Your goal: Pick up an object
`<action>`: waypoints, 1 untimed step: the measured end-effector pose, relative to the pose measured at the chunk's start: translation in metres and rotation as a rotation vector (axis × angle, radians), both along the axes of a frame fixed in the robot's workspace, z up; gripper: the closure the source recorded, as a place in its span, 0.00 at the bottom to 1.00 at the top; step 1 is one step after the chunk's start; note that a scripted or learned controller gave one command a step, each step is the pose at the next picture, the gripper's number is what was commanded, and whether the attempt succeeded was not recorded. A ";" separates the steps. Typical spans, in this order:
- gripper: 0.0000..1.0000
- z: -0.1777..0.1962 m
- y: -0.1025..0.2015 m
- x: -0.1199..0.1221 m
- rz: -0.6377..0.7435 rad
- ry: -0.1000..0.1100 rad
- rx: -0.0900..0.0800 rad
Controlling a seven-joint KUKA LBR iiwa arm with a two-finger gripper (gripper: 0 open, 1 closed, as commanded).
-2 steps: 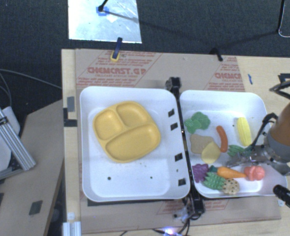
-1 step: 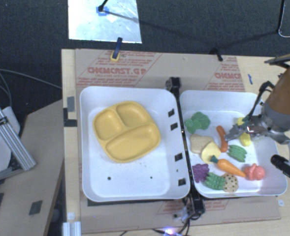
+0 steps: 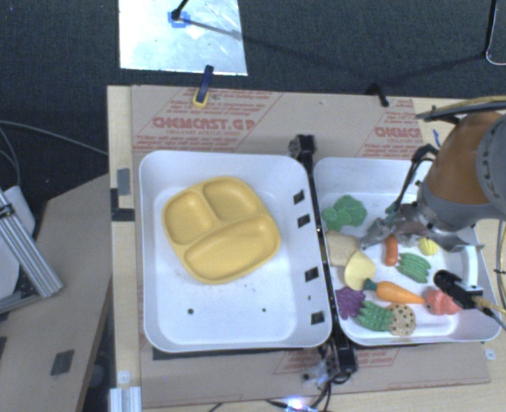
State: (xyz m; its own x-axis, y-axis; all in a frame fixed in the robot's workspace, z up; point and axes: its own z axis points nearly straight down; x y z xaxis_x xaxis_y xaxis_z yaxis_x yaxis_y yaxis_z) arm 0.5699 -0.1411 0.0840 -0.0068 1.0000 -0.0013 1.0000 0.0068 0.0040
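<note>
Two white bins are carried side by side on the table (image 3: 261, 114). The left bin (image 3: 154, 256) holds a yellow divided plate (image 3: 221, 228). The right bin (image 3: 356, 178) holds a scatter of toy food, and the arm is reached into it.

The pincer (image 3: 388, 227) is seen low over the middle of the right bin. Whether it is open or closed cannot be told, as the tips are blurred against the toys. Nothing is clearly seen held.

A small orange-red piece (image 3: 392, 250) lies just below the pincer and looks to be the target. Broccoli (image 3: 345, 212) lies to the upper left of that piece, a pale yellow piece (image 3: 359, 271) to its lower left, a green pod (image 3: 414, 267) just to its right, and a carrot (image 3: 399, 293) below it. A purple bunch (image 3: 350, 301) and a speckled biscuit (image 3: 401, 319) lie further down, near the bin's front wall.

The step in hand is judged to be the approach and descent; no pick has been made yet. For the next move, the pincer would need to be centred over the orange-red piece, lowered around it, closed and then lifted straight up. Care is called for, since the green pod and the yellow piece lie close and could be nudged or caught instead.
</note>
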 end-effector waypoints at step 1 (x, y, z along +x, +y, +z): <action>1.00 0.011 -0.001 -0.001 -0.002 0.001 0.001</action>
State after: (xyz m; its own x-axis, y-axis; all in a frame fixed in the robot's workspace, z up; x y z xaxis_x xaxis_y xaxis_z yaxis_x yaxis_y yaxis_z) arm 0.5692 -0.1426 0.0951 -0.0045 1.0000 -0.0003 1.0000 0.0045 0.0033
